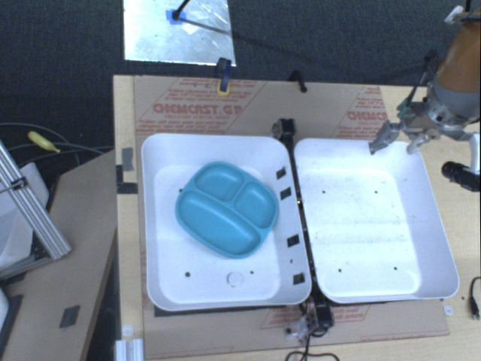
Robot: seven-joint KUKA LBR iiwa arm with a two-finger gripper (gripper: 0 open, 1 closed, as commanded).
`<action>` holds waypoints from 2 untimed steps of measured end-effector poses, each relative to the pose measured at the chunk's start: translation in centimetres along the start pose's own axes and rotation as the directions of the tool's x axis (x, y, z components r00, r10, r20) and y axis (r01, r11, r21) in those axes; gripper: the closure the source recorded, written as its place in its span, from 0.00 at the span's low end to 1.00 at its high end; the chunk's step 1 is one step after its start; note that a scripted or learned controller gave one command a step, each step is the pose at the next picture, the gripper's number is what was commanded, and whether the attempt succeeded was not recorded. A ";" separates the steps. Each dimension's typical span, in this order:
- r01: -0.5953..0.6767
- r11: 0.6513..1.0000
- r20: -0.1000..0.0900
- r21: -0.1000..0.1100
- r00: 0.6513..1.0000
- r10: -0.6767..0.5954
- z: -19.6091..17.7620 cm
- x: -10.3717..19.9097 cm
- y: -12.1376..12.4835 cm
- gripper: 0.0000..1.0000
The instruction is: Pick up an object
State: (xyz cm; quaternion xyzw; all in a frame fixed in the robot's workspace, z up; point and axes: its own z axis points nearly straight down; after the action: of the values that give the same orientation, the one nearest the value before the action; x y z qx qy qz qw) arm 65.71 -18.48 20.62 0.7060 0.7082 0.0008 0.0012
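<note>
Tool upper right, fingers spread, holding nothing | blue plate lies in left bin | pick not begun

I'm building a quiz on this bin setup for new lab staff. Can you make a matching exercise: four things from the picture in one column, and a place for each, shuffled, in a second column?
Things:
1. blue divided plate
2. end effector
3. silver sheet
4. yellow clamp

Places:
A. on the dark floor beyond the bench
B. above the right bin's far right corner
C. at the cardboard's far edge
D. in the left bin

Pairs: 1-D, 2-B, 3-A, 4-C
</note>
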 end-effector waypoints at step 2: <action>0.008 1.000 -0.005 0.002 1.000 -0.008 -4.0 23.3 -10.0 0.00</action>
State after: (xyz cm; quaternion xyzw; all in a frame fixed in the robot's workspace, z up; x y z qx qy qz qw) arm 55.63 4.84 24.56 0.7031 0.7111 0.0018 -0.0013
